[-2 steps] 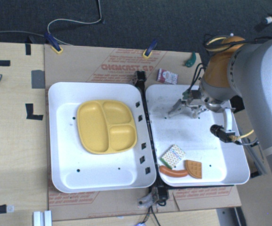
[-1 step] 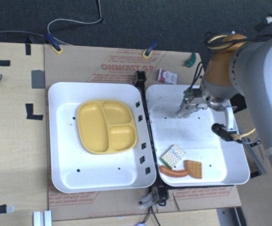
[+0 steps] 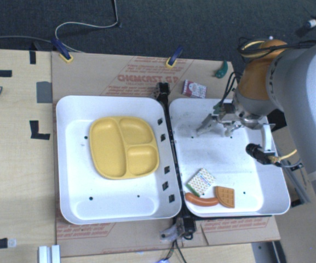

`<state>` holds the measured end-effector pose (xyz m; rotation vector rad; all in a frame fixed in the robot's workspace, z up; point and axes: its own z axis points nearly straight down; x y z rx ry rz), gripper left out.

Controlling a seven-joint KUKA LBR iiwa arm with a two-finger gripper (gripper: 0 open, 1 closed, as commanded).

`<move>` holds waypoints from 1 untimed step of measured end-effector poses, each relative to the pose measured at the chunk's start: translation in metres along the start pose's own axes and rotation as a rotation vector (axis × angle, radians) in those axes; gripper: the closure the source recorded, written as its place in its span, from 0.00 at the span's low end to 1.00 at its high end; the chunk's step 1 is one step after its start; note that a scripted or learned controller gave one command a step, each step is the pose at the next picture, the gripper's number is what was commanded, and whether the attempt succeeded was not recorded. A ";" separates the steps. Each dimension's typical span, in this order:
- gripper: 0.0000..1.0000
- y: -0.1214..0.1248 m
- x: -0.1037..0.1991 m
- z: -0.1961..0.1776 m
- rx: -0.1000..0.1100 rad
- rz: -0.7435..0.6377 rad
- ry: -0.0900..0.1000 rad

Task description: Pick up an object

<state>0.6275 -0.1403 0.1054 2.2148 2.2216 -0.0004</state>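
Over the far part of the right bin [image 3: 267, 199] we see the gripper [image 3: 208, 126], its fingers [image 3: 204, 126] slanting down toward the bin's bare white floor – they look drawn close with nothing between them, though at this size we cannot tell their spacing for sure. Well apart from the fingertips, toward the near rim of the same bin, three small things lie together – a checkered packet [image 3: 201, 181], a waffle-patterned brown piece [image 3: 225, 196] just beside it, and a red sausage-shaped piece [image 3: 201, 200] below the packet, touching or nearly touching both. Left of the fingers, across the divide between the bins, a yellow sectioned plate [image 3: 124, 147] lies flat in the left bin [image 3: 70, 147]. Beyond the fingers, outside the bin's far rim, a small red-and-white pack [image 3: 193, 89] rests on the cardboard [image 3: 141, 75]
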 end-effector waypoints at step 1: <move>1.00 0.000 0.001 -0.009 0.001 -0.001 0.001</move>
